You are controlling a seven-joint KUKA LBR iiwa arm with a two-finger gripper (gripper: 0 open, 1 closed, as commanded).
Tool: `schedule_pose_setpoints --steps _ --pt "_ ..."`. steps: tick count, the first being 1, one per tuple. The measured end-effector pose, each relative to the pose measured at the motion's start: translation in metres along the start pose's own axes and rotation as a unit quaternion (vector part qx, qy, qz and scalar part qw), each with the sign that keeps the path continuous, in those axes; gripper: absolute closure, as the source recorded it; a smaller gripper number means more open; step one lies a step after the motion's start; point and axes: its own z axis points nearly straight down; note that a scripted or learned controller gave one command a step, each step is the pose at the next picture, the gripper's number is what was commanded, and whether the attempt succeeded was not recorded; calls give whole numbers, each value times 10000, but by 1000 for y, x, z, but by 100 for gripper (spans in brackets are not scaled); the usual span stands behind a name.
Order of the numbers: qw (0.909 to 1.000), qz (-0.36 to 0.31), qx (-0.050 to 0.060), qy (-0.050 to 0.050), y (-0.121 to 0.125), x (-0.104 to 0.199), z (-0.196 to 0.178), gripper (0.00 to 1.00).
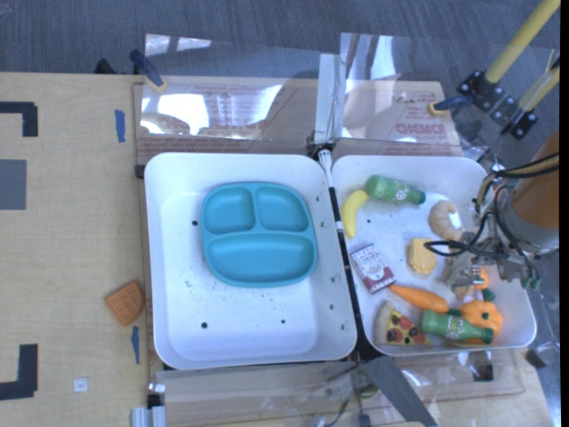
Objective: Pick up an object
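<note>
Because the toys lie crowded in the right bin (520, 327), the step in hand, settling on one object and closing on it, calls for a target with free space on both sides. The claw (468, 272) hangs low over that bin's right side, among cables, just above the orange pepper (484, 315) and beside the yellow wedge (421, 257); whether it is open or closed, I cannot tell. The carrot (420, 298), green bottle (452, 327) and pizza slice (397, 326) touch or nearly touch one another, so a grasp there risks catching two things. The banana (353, 212) and the other green bottle (395, 190) near the far wall stand freer. The left bin (169, 327) bears a blue divided plate (258, 233), and a waffle toy (125, 302) lies on the worktop (62, 238). A small red carton (372, 268) carries print too small to read; red lettering on the cardboard (404, 118) behind the bins is likewise illegible.
</note>
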Motion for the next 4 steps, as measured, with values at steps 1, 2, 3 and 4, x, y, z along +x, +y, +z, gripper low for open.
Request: schedule_pose_setpoints --steps 1,2,3,4 --pt "10000 -1 -1 6 0 0 1 0" --pt "10000 2 2 -13 0 -2 -8 100" --pt "10000 3 0 -7 0 -1 -7 0" --pt "10000 -78 -7 35 -15 -17 11 0"
